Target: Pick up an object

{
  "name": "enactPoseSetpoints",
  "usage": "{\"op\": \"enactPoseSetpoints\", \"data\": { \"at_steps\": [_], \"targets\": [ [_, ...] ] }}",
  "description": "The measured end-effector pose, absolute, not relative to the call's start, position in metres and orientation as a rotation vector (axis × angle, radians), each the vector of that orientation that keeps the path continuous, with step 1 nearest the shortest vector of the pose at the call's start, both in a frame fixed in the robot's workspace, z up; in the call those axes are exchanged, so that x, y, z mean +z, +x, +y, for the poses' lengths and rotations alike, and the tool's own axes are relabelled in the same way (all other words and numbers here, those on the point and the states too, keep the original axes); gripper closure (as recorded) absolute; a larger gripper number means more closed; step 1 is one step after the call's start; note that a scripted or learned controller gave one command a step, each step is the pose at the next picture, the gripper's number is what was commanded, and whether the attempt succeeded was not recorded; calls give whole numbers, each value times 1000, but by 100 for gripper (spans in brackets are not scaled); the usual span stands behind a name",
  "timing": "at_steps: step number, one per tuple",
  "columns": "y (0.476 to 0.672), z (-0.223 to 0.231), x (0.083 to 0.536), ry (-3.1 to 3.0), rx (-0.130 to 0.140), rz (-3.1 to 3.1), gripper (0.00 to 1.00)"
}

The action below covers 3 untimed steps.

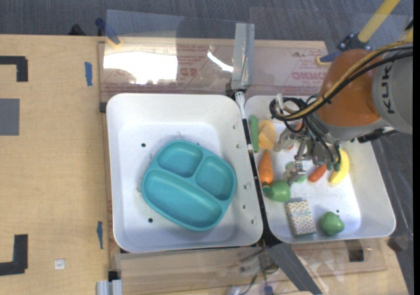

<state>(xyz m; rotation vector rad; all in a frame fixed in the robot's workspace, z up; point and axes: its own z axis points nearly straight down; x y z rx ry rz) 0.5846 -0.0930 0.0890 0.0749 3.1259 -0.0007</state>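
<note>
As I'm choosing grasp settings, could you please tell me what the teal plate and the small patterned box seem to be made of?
Plate: likely moulded plastic, smooth with a dull sheen; uniform teal colour and rounded dividers between its three compartments suggest it.
Box: probably printed cardboard, matte; flat faces, sharp edges and a fine dotted pattern, though too small to be sure.

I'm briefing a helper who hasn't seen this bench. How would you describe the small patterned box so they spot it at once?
Look at the right white bin, the one crowded with toy food. Near its front edge lies the small box, between a green pepper behind it and a green round fruit to its right. It alone is blocky and speckled.
</note>
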Motion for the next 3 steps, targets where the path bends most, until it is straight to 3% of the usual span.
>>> {"op": "enactPoseSetpoints", "data": {
  "at_steps": [1, 2, 3],
  "targets": [
    [645, -92, 88, 263, 1, 3120, 0],
    [601, -142, 88, 431, -1, 3103, 0],
    [605, -141, 103, 423, -2, 3088, 100]
  ]
}}
